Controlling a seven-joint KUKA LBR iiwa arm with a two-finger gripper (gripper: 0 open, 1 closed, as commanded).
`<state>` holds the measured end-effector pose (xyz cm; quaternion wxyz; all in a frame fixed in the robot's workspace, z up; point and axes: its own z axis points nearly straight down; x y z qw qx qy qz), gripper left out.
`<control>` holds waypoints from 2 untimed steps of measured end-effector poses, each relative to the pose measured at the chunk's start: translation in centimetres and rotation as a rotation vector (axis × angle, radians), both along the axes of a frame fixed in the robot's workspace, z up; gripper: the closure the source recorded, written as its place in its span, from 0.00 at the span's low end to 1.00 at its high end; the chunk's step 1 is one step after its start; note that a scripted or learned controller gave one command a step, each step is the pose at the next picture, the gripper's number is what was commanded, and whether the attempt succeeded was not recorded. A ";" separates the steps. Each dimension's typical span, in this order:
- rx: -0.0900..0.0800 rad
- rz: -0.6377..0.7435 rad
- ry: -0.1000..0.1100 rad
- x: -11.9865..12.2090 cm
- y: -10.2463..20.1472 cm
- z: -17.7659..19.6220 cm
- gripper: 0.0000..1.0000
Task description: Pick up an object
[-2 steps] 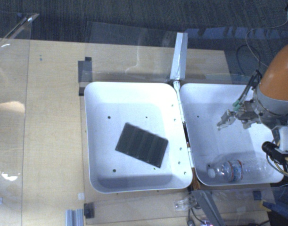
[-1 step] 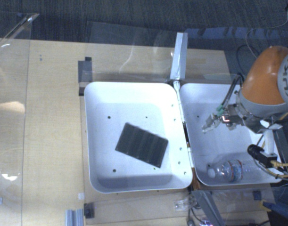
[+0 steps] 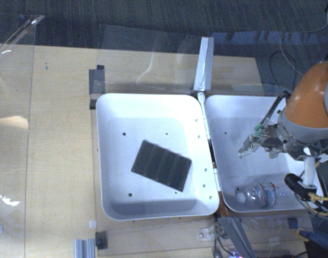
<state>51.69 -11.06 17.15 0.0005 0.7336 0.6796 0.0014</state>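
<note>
Jaws (image 3: 249, 145) over the right bin (image 3: 228, 117), grip state unclear, clear bottle (image 3: 259, 194) lying well below them.

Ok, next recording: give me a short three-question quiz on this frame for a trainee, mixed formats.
1. True or false: the dark ribbed pad lies in the left bin.
2. Which bin holds the clear plastic bottle? A) left B) right
3. Fill in: the gripper hangs over the ____ bin, apart from the bottle.

Key: 1 true; 2 B; 3 right. The bottle lies on its side near the right bin's front edge, cap toward the divider; the gripper is farther back, with nothing visible between its fingers.
</note>
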 end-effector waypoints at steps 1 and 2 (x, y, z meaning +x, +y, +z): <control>-0.003 0.177 -0.011 -0.9 -2.4 -8.2 0.00; -0.002 0.130 -0.012 4.3 2.0 -8.2 0.00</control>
